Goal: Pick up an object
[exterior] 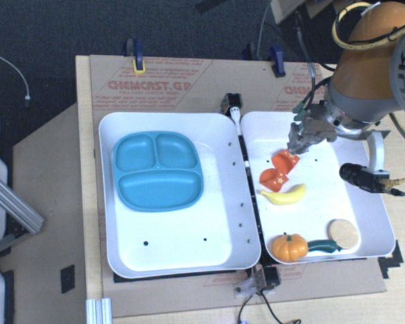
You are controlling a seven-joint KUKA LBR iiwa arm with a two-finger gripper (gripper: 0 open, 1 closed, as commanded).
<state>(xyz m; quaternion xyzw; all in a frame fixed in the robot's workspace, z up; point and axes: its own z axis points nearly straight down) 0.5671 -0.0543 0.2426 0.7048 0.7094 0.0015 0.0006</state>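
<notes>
Pumpkin [289,247] lies well below end effector [298,144], which touches red object [279,169].

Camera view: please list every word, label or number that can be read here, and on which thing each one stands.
"CHEMCAST G P": red print on the brown board behind the left bin.
"CHEM": the same red print, repeated on the board behind the right bin, cut off by the arm.
Smaller red lines under both prints are too blurred to read.
</notes>
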